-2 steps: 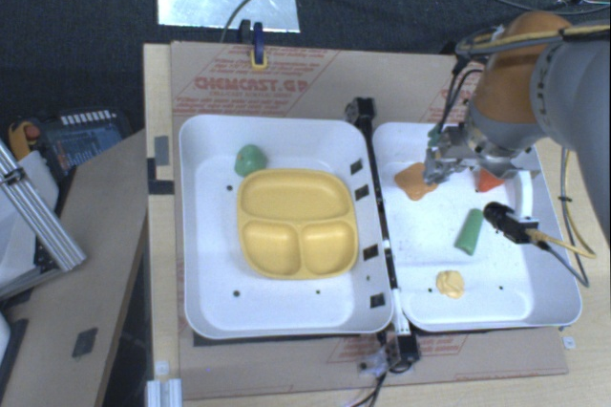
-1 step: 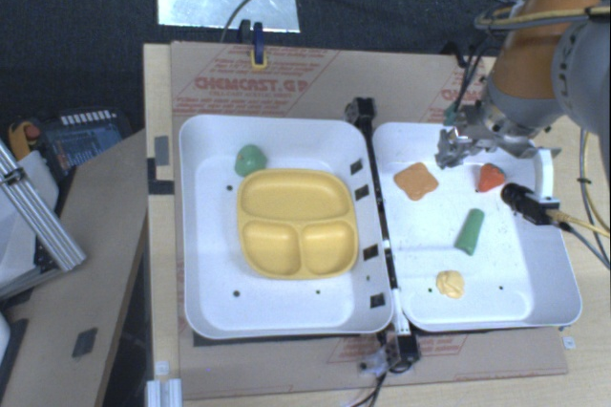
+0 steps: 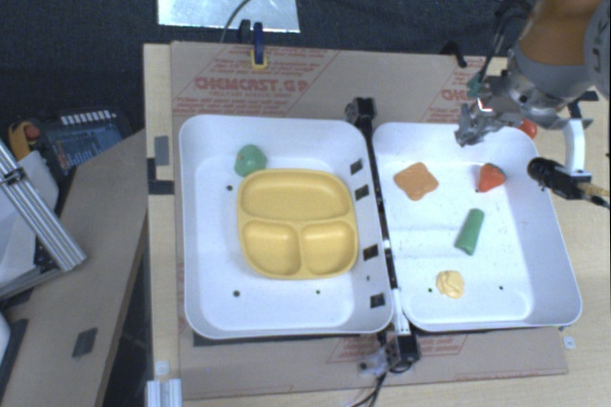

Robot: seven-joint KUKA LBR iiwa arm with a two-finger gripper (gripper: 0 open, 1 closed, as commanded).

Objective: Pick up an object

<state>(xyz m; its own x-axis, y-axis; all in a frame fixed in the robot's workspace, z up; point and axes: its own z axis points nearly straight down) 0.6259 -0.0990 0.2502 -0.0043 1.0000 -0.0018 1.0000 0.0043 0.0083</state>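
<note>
- The end effector (image 3: 474, 130) hangs over the far edge of the right bin (image 3: 544, 300), small and blurred against the arm's grey wrist; whether it is released or clenched cannot be told, and nothing can be made out in its grasp.
- The arm (image 3: 565, 9) is cut off by the picture's top right corner, so just its orange band and grey wrist are seen.
- A small red-orange shape just beside the wrist on the bin's far rim is mostly hidden and cannot be identified.
- The task names no particular object; four loose ones lie in the right bin.
- The red toy piece (image 3: 491, 177) lies near the end effector, a little nearer the camera and slightly to its right.
- The flat orange piece (image 3: 416, 181) lies to the lower left of the end effector, apart from it.
- The green cylinder (image 3: 469, 231) lies tilted in mid-bin, well apart from the end effector.
- The small yellow lump (image 3: 450, 283) lies towards the near edge, farthest from it; its exact form is too small to tell.
- In the left bin (image 3: 205, 300), a yellow divided tray (image 3: 296, 222) rests with a green object (image 3: 251, 160) touching its far left corner, partly tucked behind the rim.
- Both bins sit on a cardboard sheet (image 3: 315, 80) on the worktop (image 3: 105, 243).
</note>
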